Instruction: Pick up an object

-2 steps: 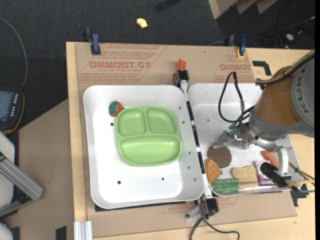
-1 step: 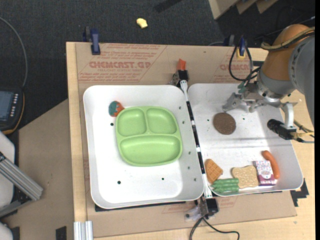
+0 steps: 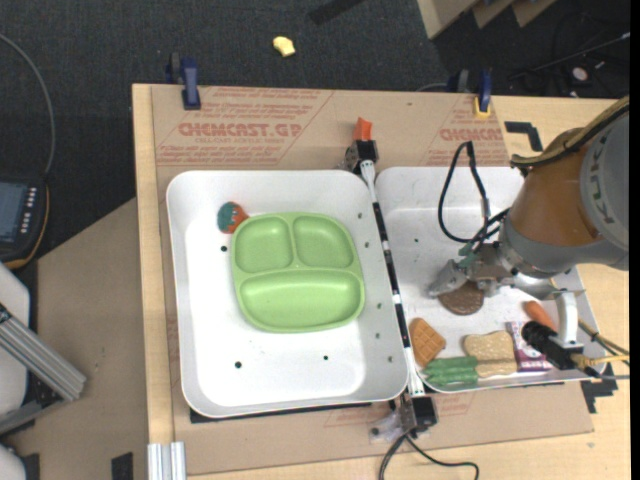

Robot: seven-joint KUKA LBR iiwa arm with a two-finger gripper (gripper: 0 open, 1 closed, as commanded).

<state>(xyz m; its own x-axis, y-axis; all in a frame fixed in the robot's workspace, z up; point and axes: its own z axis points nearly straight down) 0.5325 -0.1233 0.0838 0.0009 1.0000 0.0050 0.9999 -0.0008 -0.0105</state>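
My gripper (image 3: 462,284) is low in the right bin (image 3: 420,208), right over a flat brown round piece (image 3: 463,301) that lies on the bin floor. Whether that piece is between the fingers cannot be made out. Near the bin's front edge lie an orange waffle-like piece (image 3: 427,339), a tan bread slice (image 3: 488,346), a green pod-shaped piece (image 3: 453,372), a purple packet (image 3: 527,351) and a small orange piece (image 3: 539,313).
The left bin (image 3: 200,368) holds a green divided plate (image 3: 296,271) and a small red and teal toy (image 3: 232,217) at its back left. A black cable (image 3: 462,193) loops over the right bin's back half. The grey arm (image 3: 570,208) enters from the right.
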